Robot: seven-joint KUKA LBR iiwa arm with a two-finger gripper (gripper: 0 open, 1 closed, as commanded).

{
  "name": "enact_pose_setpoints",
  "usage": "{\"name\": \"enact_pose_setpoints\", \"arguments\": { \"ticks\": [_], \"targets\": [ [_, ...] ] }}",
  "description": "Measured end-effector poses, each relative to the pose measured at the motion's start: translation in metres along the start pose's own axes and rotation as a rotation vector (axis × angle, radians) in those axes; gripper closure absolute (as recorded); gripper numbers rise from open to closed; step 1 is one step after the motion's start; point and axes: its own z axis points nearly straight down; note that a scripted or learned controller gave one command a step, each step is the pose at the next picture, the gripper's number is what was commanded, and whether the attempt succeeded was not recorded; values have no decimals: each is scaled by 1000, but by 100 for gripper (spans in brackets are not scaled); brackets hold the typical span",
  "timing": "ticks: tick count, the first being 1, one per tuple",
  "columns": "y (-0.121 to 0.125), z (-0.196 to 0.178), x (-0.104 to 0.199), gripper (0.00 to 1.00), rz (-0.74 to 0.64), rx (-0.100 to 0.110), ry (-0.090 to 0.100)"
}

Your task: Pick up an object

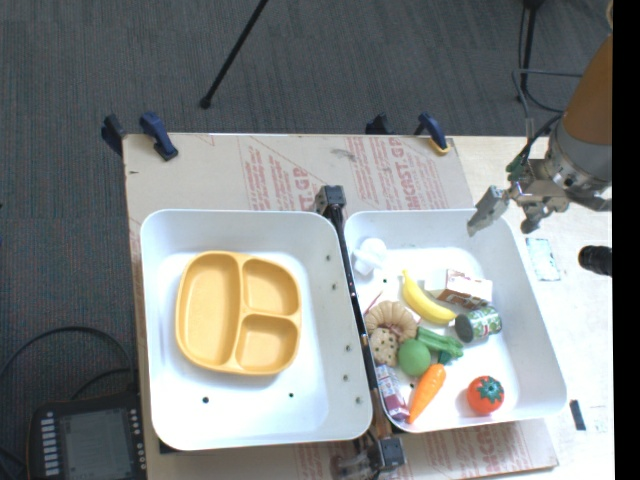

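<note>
The right bin (530,313) holds a pile of toy food: a banana (428,300), a small can (479,324), a red tomato (485,395), a carrot (425,390), a green ball-shaped fruit (413,356), a cookie (383,345) and a small box (468,288). My gripper (510,215) hangs above the bin's far right corner, up and to the right of the pile. It is open, with nothing between its fingers (485,211).
The left bin (160,268) holds a yellow divided plate (240,311). A white cap (370,256) lies at the right bin's far left. Blue clamps (157,133) grip the board's far edge. A tripod leg (240,43) crosses the floor behind.
</note>
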Motion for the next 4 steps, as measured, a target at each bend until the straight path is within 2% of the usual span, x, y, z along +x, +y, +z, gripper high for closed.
{"name": "enact_pose_setpoints", "arguments": {
  "ticks": [1, 2, 3, 4],
  "targets": [
    [-61, 180, 21, 0, 3, 3, 2],
    [-60, 169, 20, 100, 7, 3, 3],
    [-60, 170, 20, 0, 7, 3, 4],
    [-7, 179, 64, 0, 1, 1, 0]
  ]
}}
